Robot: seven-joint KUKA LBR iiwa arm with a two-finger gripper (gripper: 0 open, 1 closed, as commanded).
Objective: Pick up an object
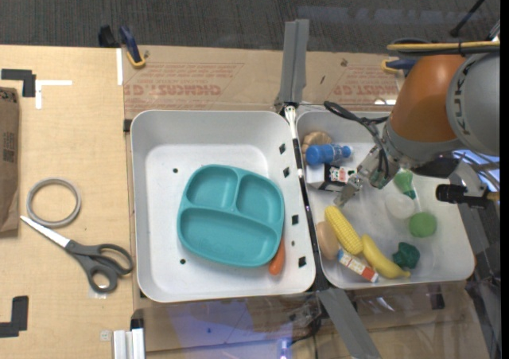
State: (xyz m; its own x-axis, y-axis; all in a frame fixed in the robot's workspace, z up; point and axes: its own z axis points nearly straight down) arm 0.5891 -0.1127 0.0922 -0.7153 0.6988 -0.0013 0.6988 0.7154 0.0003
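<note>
The right bin [457, 266] holds several small items: a blue bottle [326, 153], a corn cob [343, 228], a banana [381, 259], a green ball [422, 224], a dark green piece [407, 254], a red and white tube [357, 266] and a black and white card [335, 176]. My gripper [351, 187] hangs low in this bin, just right of the card and above the corn cob's upper end. The grey arm with its orange band [425, 99] covers the bin's back right corner. A clear bottle with a green cap [404, 189] lies beside the wrist.
The left bin [151, 190] holds a teal divided plate [231, 216] with an orange carrot [277, 258] at its right edge. Scissors [87, 255] and a tape roll [53, 200] lie on the bench to the left. A raised divider [296, 182] separates the bins.
</note>
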